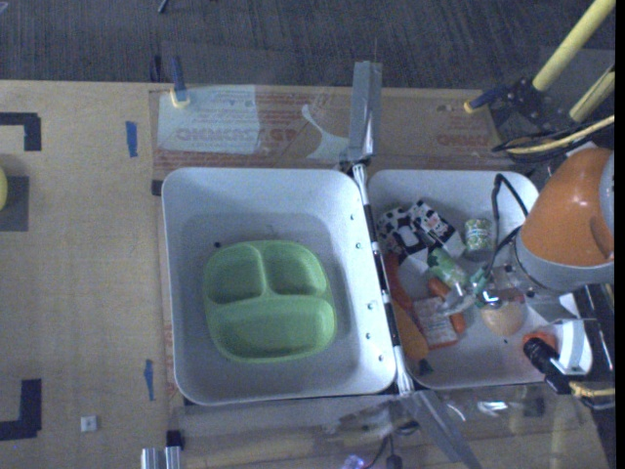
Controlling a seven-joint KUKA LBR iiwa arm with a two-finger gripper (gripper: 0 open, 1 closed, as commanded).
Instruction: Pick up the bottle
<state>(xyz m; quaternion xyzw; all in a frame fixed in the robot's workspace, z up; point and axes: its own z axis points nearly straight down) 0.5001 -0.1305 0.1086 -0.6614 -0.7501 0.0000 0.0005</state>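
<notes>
Two bins: shallow white trays are seen side by side on the table, the left bin and the right bin meeting at a central divider.
Left bin contents: a green divided plate with three compartments is laid flat near the middle of the bin floor.
Bottle: a small, clear, greenish bottle is seen lying on its side in the middle of the right bin (its outline is blurred, so the cap end cannot be told for certain); a pale glassy sheen is shown along its body, and an orange patch is seen just below it.
Bottle neighbours: a black-and-white cow-patterned item lies up and to the left of it, a small yellowish can up and to the right, an orange-red packet just below, and a long orange piece along the divider side.
Arm: the grey arm with its orange band is seen reaching in over the right edge of the right bin.
End effector: it is positioned low over the right bin, just right of the bottle; how far its jaws stand apart cannot be told, since that part is blurred and overlapped by clutter.
Beige round item: a pale disc-like object is seen directly beneath the wrist area.
</notes>
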